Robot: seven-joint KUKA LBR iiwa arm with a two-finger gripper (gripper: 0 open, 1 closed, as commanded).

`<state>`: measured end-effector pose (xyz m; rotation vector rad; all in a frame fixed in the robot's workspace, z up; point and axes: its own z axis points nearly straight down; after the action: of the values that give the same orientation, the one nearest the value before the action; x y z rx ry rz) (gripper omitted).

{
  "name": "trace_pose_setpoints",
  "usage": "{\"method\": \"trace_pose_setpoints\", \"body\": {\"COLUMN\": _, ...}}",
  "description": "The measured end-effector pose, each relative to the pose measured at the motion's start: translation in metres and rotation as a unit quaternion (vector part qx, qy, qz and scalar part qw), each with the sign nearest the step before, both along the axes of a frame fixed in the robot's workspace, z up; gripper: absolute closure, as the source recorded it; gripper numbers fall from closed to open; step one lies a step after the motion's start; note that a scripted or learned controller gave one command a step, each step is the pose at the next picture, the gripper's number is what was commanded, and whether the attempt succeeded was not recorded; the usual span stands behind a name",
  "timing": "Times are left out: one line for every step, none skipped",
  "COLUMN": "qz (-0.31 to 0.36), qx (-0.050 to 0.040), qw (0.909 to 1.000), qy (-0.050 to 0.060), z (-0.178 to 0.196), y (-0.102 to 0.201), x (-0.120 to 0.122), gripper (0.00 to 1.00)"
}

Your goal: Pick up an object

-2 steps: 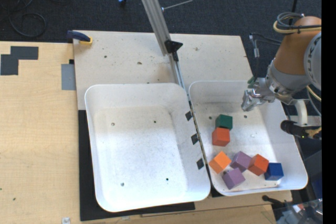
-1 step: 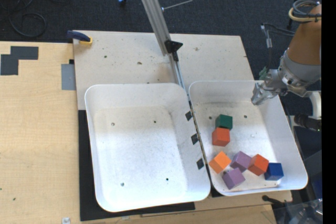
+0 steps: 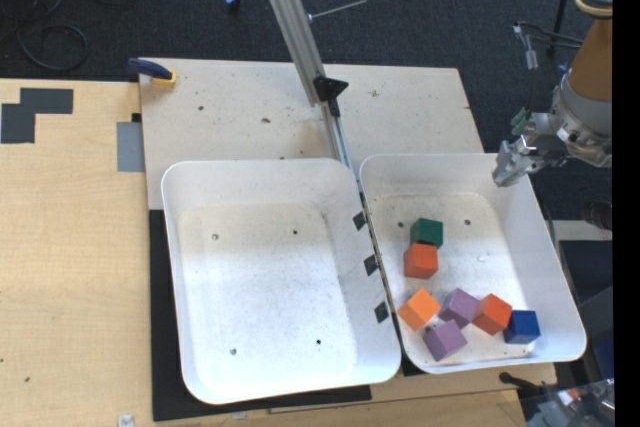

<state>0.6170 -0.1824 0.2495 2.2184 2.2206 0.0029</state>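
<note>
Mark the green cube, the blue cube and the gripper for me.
small green cube (image 3: 427, 231), camera view, top face.
small blue cube (image 3: 522, 325), camera view, top face.
grey metal gripper (image 3: 508, 167), camera view, its tip above the right bin's rim.

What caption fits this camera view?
Robot hand hovers over the right bin's far corner, above seven colored blocks.

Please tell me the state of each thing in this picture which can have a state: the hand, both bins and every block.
hand: above the right bin's far right corner, holding nothing visible.
left bin: no blocks inside.
right bin: holds seven blocks.
green block: resting beside the red-orange block.
red-orange block: resting on the bin floor.
orange block: resting, tilted.
two purple blocks: resting, touching.
red block: resting beside the blue block.
blue block: resting against the near wall.
</note>
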Motion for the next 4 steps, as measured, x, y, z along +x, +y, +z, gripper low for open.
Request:
{"method": "trace_pose_setpoints", "body": {"qz": 0.002, "qx": 0.0017, "qw": 1.0000, "qy": 0.003, "z": -0.014, "y": 0.053, "x": 0.008, "gripper": 1.00}}
{"method": "trace_pose_setpoints", "body": {"qz": 0.002, "qx": 0.0017, "qw": 1.0000, "qy": 0.003, "z": -0.006, "y": 0.103, "x": 0.010, "gripper": 1.00}}
{"method": "trace_pose_setpoints", "body": {"qz": 0.002, "qx": 0.0013, "qw": 1.0000, "qy": 0.002, "z": 0.000, "y": 0.150, "x": 0.017, "gripper": 1.00}}
{"method": "trace_pose_setpoints", "body": {"qz": 0.002, "qx": 0.0012, "qw": 1.0000, "qy": 0.002, "z": 0.001, "y": 0.208, "x": 0.031, "gripper": 1.00}}
